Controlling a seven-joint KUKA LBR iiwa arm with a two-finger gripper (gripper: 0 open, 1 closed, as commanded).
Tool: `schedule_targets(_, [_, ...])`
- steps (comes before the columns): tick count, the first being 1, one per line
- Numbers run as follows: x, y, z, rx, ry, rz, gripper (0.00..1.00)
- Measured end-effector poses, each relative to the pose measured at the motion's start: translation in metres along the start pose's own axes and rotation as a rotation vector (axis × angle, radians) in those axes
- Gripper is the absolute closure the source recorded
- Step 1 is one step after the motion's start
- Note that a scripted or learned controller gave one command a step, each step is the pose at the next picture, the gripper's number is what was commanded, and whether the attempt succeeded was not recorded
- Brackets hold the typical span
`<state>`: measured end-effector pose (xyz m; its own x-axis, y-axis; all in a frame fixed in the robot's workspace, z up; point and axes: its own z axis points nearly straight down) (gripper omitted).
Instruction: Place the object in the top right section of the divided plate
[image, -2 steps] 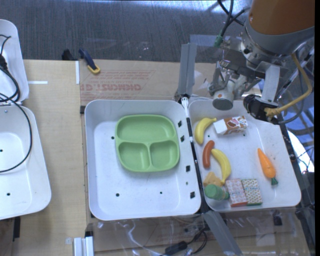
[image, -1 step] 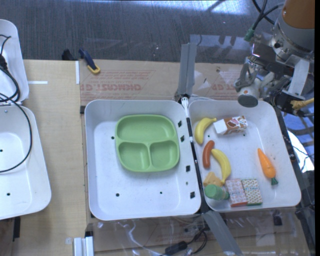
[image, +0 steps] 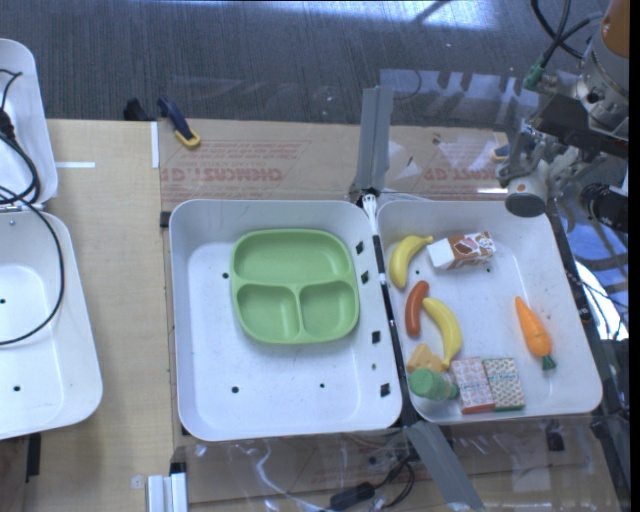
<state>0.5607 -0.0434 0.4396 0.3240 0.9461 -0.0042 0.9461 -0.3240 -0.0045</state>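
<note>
A green divided plate (image: 294, 285) lies in the left white bin (image: 200, 380), with one wide section at the far side and two small sections at the near side, all bare. The gripper (image: 530, 172) hangs at the far right, above the back rim of the right bin (image: 575, 385), apart from every object. The right bin holds two yellow bananas (image: 405, 258) (image: 445, 328), a red sausage (image: 416, 307), a small carton (image: 462, 250), an orange carrot (image: 533, 328), a yellow wedge (image: 425, 358), a green item (image: 432, 384) and two patterned boxes (image: 487, 384).
A grey divider post (image: 375, 140) rises between the bins at the back. A blue and yellow tool (image: 178, 122) lies on the cardboard behind the left bin. White trays with black cables (image: 30, 300) sit at the far left.
</note>
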Motion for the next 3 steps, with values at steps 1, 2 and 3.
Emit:
schedule_targets(1, [-0.025, -0.004, 0.004, 0.002, 0.000, -0.030, 1.00])
schedule_targets(2, [0.000, -0.020, 0.025, 0.001, 0.001, -0.080, 1.00])
schedule_targets(3, [0.086, -0.013, 0.032, -0.001, 0.000, -0.100, 1.00])
